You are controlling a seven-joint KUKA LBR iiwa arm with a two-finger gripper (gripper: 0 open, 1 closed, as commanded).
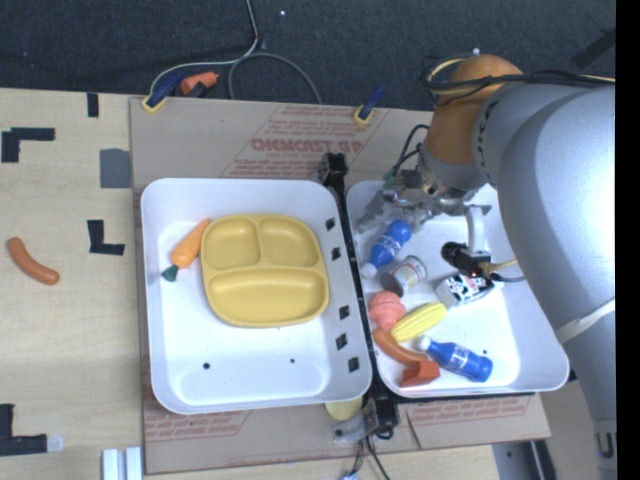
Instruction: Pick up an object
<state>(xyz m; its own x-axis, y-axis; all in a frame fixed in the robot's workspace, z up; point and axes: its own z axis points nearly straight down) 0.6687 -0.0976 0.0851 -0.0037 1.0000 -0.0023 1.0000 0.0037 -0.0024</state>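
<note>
While the grey arm (560,178) reaches in over the right bin (535,353), its gripper (400,205) hangs above a blue bottle (389,245) with a white cap, lying tilted near the bin's left wall. Whether anything is gripped cannot be told. Just beside the bottle lie a small grey can (408,273), a pink ball (386,307), a yellow corn cob (418,319) and a 2nd blue bottle (458,359). Red print on the cardboard (290,146) is too blurred to read.
</note>
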